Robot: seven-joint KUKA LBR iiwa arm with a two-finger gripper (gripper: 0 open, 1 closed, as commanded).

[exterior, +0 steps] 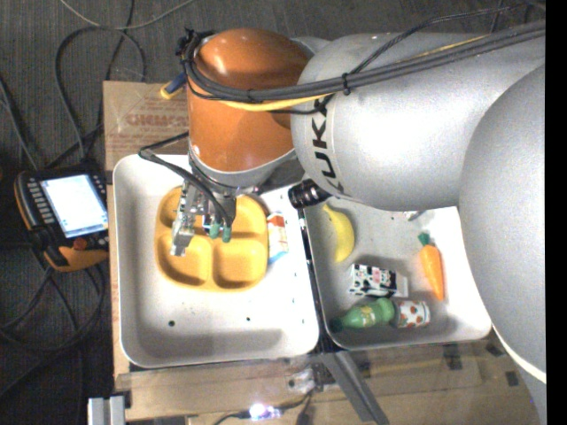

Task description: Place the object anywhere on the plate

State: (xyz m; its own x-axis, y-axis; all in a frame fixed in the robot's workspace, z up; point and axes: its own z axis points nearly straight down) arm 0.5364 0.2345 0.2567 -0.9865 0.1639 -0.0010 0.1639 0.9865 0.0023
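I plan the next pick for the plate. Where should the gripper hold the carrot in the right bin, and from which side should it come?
Probably grip the carrot across its thick orange middle, coming straight down from above. It lies flat on the right bin, green top toward the far wall, with free floor along both long sides, so the fingers fit beside it.

The gripper [202, 227] hangs over the yellow plate [232, 264] in the left bin [142, 326]; its fingers point down at the plate's upper-left compartment — whether they are parted or closed cannot be told; just to the tool's right, at the plate's edge, lies a small white and orange packet [278, 235]; farther right, in the right bin [465, 321], sit a banana [340, 234], a cow-patterned carton [373, 280], a carrot [431, 269], a green bottle [368, 314] and a spotted can [411, 313]; well to the tool's left — off the bench — rests a pendant [66, 211] with a lit screen.
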